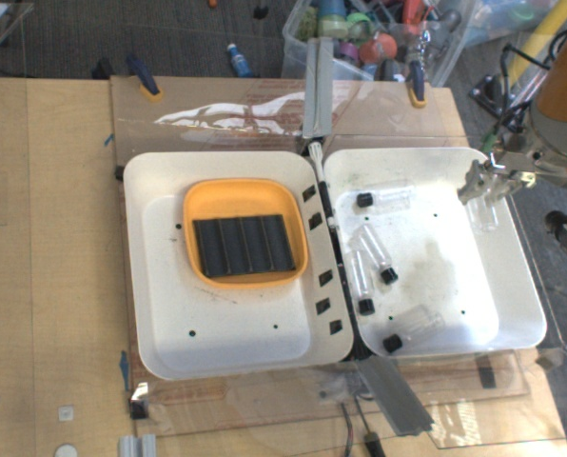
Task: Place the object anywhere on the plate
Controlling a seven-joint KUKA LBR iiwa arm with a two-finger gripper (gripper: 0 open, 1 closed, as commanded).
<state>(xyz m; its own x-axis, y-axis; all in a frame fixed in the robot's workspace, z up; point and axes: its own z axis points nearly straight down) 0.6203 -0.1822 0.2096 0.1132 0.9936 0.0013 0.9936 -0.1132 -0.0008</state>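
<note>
Gripping a clear plastic tube, the silvery two-finger gripper [486, 190] hangs over the upper right corner of the right white bin [512, 312], fingers closed on the tube, which hangs below them. Four more clear tubes with black caps [374, 255] lie scattered in that bin. An orange squarish plate [200, 200] carrying a black ribbed slab [244, 246] rests in the left white bin [160, 341].

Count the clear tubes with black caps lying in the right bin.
4. One clear tube lies near the back of the right bin, two lie side by side mid-left, and one sits at the front. The plastic is faint, so another could go unseen.
</note>
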